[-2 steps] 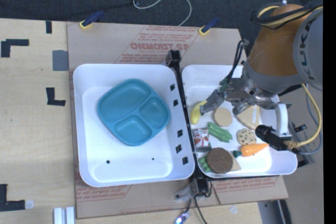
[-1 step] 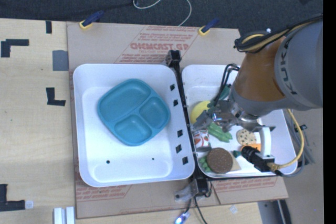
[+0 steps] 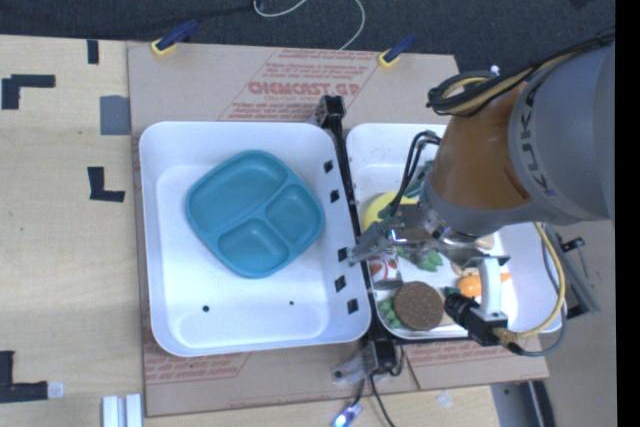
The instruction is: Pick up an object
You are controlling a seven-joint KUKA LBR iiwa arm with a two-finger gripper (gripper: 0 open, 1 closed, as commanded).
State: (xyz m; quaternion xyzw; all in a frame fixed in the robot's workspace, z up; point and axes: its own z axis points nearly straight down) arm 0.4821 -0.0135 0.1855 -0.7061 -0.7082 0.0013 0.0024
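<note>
The gripper [image 3: 392, 242] hangs low in the right bin [image 3: 375, 150], near its left wall; whether it is wide, narrow or holding anything cannot be told from here; just beside it a yellow rounded object [image 3: 379, 209] lies partly under the arm [image 3: 500, 155]; nearer the front sit a brown disc [image 3: 417, 305] and a small orange piece [image 3: 469, 285]; the left bin [image 3: 165, 245] holds a blue divided plate [image 3: 255, 212].
</note>
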